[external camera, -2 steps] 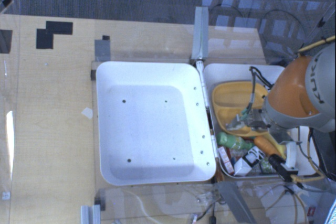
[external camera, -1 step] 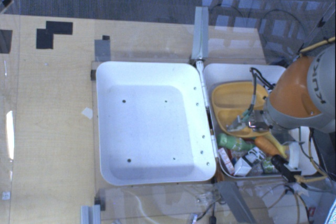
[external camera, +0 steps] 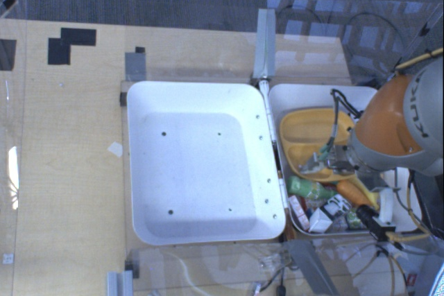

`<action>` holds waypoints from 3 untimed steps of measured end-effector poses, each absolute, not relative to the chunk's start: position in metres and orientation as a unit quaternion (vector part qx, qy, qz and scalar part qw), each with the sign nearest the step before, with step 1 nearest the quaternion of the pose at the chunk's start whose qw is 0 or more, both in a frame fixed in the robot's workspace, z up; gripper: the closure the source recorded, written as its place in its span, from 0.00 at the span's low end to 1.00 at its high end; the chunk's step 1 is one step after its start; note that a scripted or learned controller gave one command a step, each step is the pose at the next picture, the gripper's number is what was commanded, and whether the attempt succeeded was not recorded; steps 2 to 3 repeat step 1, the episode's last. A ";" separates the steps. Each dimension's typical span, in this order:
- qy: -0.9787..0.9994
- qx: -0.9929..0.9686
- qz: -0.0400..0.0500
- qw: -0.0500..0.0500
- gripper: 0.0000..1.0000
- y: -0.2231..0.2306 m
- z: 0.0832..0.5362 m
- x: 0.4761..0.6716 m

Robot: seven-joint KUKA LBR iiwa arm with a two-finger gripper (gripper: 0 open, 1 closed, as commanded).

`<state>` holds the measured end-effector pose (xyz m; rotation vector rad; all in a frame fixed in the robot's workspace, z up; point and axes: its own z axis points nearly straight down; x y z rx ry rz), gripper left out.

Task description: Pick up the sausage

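Clutter fills the right bin (external camera: pixel 277 102), where the arm (external camera: pixel 388 125) reaches in from the right and hangs low over the pile. Its jaws (external camera: pixel 326 161) sit at the edge of a yellow bowl (external camera: pixel 305 132), and whether they are open or closed I cannot tell; metal parts blur together there. Just below lie a green packet (external camera: pixel 305 188), an orange carrot-like piece (external camera: pixel 355 193) and some small boxes (external camera: pixel 326 215). No sausage can be picked out with certainty; it is probably buried in this heap or hidden under the wrist. The left bin (external camera: pixel 201 163) stands beside it on the desk (external camera: pixel 69 170), bare white inside.

To do this step well, I judge the arm should lift clear, locate the sausage, then come down across its short width, keeping away from the bowl's rim.
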<state>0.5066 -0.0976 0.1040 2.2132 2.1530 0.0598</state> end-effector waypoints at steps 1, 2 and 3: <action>0.692 0.721 0.018 0.029 0.00 -0.091 0.104 0.506; 0.692 0.721 0.018 0.029 0.00 -0.091 0.104 0.506; 0.692 0.721 0.018 0.029 0.00 -0.091 0.104 0.506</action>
